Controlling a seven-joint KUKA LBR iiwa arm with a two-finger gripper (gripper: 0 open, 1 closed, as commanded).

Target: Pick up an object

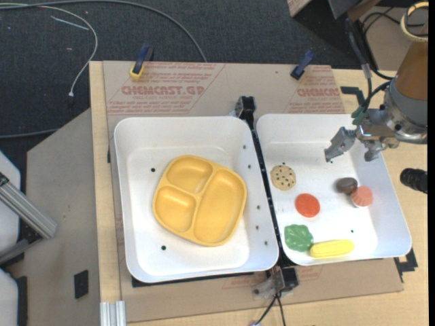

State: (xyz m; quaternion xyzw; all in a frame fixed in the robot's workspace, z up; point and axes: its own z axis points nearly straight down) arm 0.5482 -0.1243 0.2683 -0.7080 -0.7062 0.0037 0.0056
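**Gripper poised over the right bin, nothing between its fingers**

The arm (413, 80) enters from the right, its upper part cut off by the picture's edge. Its gripper (353, 149) hangs above the back of the right bin (397, 240), fingers (336, 146) spread apart with only white bin floor showing between them. Whether the tips touch the floor cannot be judged from this slanted angle.

Five small objects lie in that bin. A speckled cookie (283, 176) sits near the left wall; a red-orange disc (308, 205) lies just in front of it. Toward the right, a brown piece (346, 185) touches a pink piece (362, 196); both are too small to identify. At the front, a green leafy item (298, 236) lies against a yellow corn-like piece (332, 248).

The left bin (129, 155) holds a yellow divided plate (198, 200) with three compartments. Both bins rest on a cardboard sheet (170, 87) with partly legible red lettering, held by blue clamps (141, 59).
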